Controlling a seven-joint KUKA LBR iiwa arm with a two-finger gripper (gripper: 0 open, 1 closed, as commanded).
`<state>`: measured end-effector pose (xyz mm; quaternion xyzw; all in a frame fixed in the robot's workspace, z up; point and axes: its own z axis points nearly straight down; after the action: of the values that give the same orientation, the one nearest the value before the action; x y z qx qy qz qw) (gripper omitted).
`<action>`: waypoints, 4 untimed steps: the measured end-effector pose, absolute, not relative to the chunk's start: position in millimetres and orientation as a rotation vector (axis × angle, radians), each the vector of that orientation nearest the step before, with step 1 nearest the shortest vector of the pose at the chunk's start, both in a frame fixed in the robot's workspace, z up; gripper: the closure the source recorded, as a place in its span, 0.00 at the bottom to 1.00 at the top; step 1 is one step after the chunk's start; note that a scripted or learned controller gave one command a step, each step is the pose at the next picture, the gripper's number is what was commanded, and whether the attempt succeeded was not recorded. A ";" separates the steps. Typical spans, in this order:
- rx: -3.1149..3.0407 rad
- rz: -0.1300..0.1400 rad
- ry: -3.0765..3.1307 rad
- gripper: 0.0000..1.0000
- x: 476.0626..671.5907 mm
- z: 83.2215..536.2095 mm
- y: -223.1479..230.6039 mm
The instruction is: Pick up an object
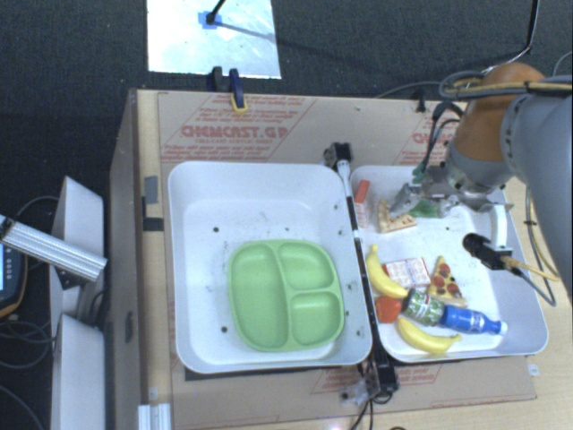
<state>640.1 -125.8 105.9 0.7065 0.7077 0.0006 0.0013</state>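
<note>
My gripper point(405, 199) hangs low over the far part of the right bin point(519, 316), just above a tan wedge-shaped piece point(395, 221) and beside a small green thing point(428, 209). Nothing shows between it and those pieces clearly enough to call a hold. Nearer the front of that bin lie a yellow banana point(383, 276), a second banana point(426, 338), a blue bottle point(467, 320), a red tomato-like piece point(388, 309), a pizza slice toy point(444, 282) and a small white and red box point(409, 270).
The left bin point(197, 213) holds a green divided plate point(286, 294). An orange-red stick point(361, 208) lies along the right bin's left wall. The grey arm point(528, 133) crosses in from the upper right. The bins' shared wall point(356, 240) runs down the middle.
</note>
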 end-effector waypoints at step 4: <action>2.208 0.013 2.214 0.00 583.3 89.5 -101.0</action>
<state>583.3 -101.0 89.5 0.7062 0.7080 0.0040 0.0074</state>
